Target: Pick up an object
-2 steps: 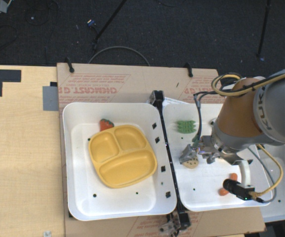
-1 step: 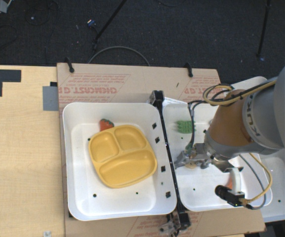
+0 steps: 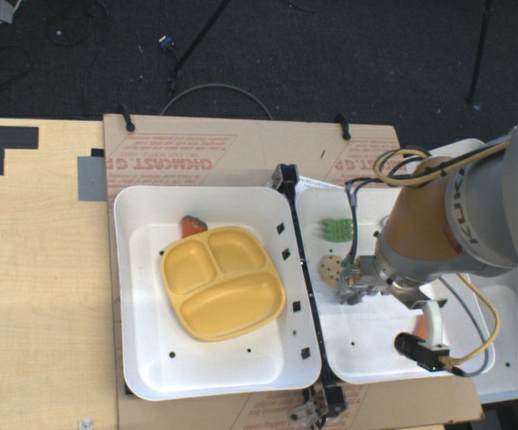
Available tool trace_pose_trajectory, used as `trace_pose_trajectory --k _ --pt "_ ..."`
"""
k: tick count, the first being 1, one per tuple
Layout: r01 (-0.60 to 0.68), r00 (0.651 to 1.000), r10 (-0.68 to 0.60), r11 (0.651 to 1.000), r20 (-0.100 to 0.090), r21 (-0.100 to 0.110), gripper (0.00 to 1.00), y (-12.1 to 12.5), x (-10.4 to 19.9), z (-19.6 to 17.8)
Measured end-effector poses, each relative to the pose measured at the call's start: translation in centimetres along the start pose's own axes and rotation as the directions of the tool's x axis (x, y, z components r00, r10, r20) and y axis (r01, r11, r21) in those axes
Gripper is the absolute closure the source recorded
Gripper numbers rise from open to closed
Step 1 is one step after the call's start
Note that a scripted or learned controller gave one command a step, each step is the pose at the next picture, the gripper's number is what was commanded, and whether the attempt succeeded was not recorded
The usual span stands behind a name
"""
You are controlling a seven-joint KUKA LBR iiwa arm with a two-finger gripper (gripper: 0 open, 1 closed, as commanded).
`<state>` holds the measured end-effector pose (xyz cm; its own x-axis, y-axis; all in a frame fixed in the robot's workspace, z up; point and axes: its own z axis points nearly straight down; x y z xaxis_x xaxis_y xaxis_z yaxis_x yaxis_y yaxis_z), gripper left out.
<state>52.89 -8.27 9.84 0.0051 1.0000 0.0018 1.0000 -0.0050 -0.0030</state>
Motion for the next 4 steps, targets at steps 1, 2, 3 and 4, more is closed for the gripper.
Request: trace_pose_trajectory --k 1,2,3,4 --pt "0.0 1.0 0.0 1.0 0.002 -0.005 1.0 -0.1 -0.9 -5.9" --pt "0.006 1.0 -0.006 1.0 0.001 -0.003 1.0 0.0 -0.9 -10.1" --pt "0.006 1.0 -0.006 1.0 0.002 -0.006 1.0 -0.5 -1.2 -16.2" --pt "0.01 1.0 -0.01 1.0 0.0 0.001 1.0 -0.2 4.4 -15.9"
